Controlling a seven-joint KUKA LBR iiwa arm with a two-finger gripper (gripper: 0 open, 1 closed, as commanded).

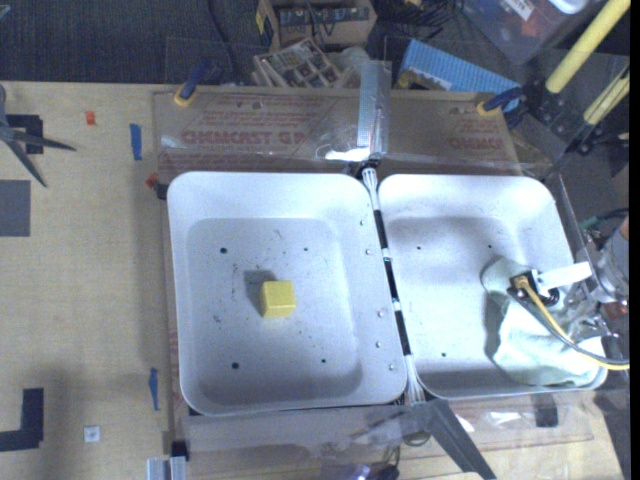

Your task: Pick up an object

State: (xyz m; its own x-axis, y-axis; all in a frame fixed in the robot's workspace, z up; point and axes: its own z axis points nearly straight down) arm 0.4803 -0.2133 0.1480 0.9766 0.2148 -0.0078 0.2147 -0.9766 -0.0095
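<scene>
A small yellow block (pixel 278 299) lies on the floor of the left bin (pixel 200 218), a little left of its middle. In the right bin (pixel 450 208) a pale greenish-white soft thing (pixel 532 350) is bunched against the front right corner, with a rounded lump (pixel 495 273) at its upper left. My gripper (pixel 592 318) hangs low at the right bin's right rim, just above and right of that pale thing. Wrist hardware and a yellow cable cover its tip. Nothing can be seen held in it.
A raised divider (pixel 385 258) separates the two bins. Clear plastic sheets (pixel 300 133) lie behind the bins. Blue clamps (pixel 190 90) and tape marks sit on the wooden bench to the left.
</scene>
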